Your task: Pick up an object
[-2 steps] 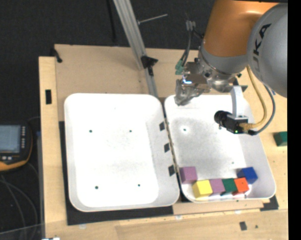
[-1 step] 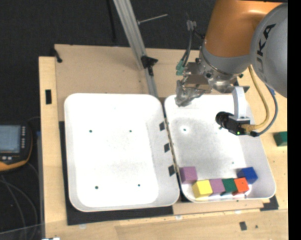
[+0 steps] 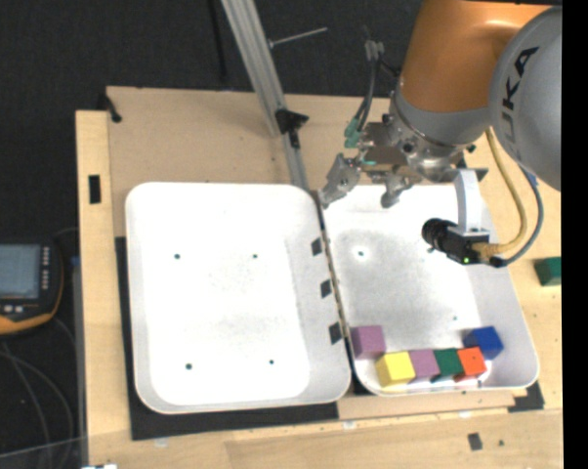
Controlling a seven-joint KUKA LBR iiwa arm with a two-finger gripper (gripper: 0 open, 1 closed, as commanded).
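While poised at the right bin's [image 3: 509,301] far edge, claw [image 3: 367,186] spread apart, gripping nothing. Nothing lifted yet. Small coloured blocks [image 3: 426,360] clustered along the near wall, well apart from claw; descent, grasp, lift all pending.

Partial black lettering "UKA" on grey arm [image 3: 528,66]

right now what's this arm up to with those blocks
The grey and orange arm reaches in over the right bin, with its pincer open above that bin's far edge and nothing between its fingers. The coloured blocks sit clustered at the bin's near edge: a purple block, a yellow block, a second purple, green, orange and a blue block. None has been picked up yet. The left bin lies beside it.
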